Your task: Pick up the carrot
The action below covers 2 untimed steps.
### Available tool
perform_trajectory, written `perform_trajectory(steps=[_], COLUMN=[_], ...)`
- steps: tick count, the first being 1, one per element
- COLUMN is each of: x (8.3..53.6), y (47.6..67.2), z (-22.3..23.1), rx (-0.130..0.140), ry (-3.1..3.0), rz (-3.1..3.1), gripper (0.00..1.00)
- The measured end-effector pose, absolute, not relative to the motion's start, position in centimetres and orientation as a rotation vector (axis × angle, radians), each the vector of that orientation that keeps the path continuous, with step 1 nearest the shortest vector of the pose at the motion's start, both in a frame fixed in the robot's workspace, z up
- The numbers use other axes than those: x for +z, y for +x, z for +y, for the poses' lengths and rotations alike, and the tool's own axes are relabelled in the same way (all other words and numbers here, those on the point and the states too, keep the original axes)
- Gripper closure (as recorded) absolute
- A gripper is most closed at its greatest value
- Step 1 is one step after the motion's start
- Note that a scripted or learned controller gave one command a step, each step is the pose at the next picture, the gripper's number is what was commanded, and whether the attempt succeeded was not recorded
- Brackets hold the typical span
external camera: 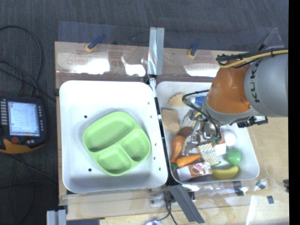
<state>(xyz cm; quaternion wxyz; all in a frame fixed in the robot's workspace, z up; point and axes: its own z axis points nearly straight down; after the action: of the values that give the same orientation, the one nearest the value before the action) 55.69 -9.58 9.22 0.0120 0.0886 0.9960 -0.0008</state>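
Note:
The carrot point(188, 161) is a short orange piece lying near the front left of the right bin point(251, 170), among other toy foods. My gripper point(200, 134) hangs over the middle of that bin, just above and slightly right of the carrot. I see nothing held in it. The grey arm with its orange band point(227, 95) reaches in from the right and hides the bin's back right part.
An orange-brown food piece point(177, 146) lies left of the gripper. A yellow banana point(225, 172), a green round fruit point(234, 157), a white egg point(230, 138) and small printed packets point(208, 153) crowd the front right. The left bin point(70, 125) holds a green divided plate point(117, 142).

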Motion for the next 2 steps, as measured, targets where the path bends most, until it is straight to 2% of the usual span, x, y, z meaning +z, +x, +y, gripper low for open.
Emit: perform_trajectory(steps=[1,2], x=[11.2,18.7], y=[59.3,54.8], z=[-9.3,0.2], rx=[0.0,0.004], ry=[0.383,0.39], rz=[3.114,3.109], gripper=[0.0,0.0])
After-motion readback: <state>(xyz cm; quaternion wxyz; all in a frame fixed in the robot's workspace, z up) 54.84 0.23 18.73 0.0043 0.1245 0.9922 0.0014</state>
